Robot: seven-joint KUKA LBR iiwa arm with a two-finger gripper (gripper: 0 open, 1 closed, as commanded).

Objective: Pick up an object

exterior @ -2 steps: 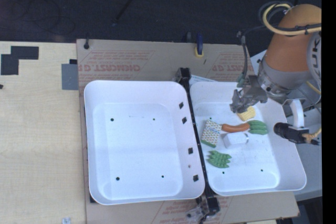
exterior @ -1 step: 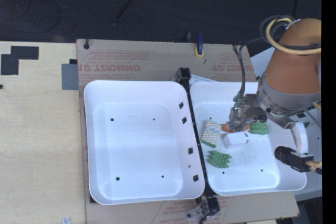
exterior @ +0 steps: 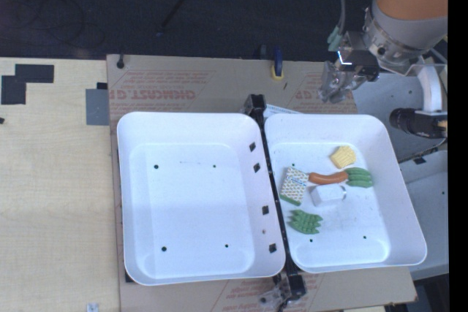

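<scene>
The right bin (exterior: 395, 230) holds several small items near its middle: a yellow block (exterior: 342, 156), an orange carrot-like piece with a green top (exterior: 341, 177), a patterned green-and-white packet (exterior: 294, 185), a white block (exterior: 327, 194) and a green leafy piece (exterior: 304, 221). My gripper (exterior: 338, 86) hangs above the bench behind the right bin's far edge, apart from all of them. Nothing shows between its fingers.
The left bin (exterior: 131, 230) sits beside the right one, joined by a black clip strip (exterior: 262, 179). A brown board (exterior: 183, 84) lies under both bins. A yellow-and-blue clamp (exterior: 277, 66) stands at the board's far edge. Grey bench surface lies to the right.
</scene>
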